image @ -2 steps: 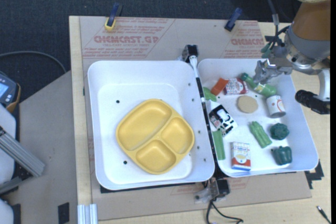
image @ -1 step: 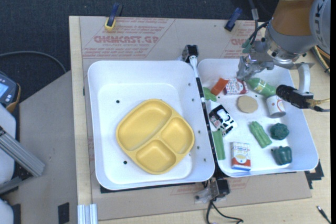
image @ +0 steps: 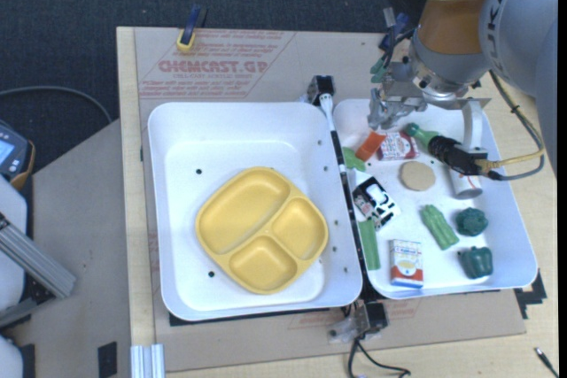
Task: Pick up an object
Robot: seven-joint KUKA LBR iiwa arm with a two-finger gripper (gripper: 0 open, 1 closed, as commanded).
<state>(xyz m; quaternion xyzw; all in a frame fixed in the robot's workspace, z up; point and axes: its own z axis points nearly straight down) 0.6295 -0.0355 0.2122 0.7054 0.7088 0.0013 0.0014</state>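
Observation:
The gripper [image: 386, 112] hangs low over the far left corner of the right bin [image: 509, 230], under the orange-banded wrist. Directly below and in front of it lie an orange-red packet [image: 371, 145] and a white and red packet [image: 392, 147]. A green bottle [image: 423, 137] lies just to the right of them. A tan disc [image: 416, 176], a black and white item [image: 375, 198], a green pickle [image: 438, 226], a broccoli piece [image: 471, 220], a green pepper [image: 477, 260] and a small carton [image: 407, 263] lie further forward. Nothing visibly hangs from the gripper.
The left bin [image: 177, 146] holds a yellow divided plate [image: 262, 228]. A black rail [image: 341, 181] runs between the bins. A cable [image: 509, 162] loops from the arm over the right bin's far right side, beside a grey can [image: 462, 183].

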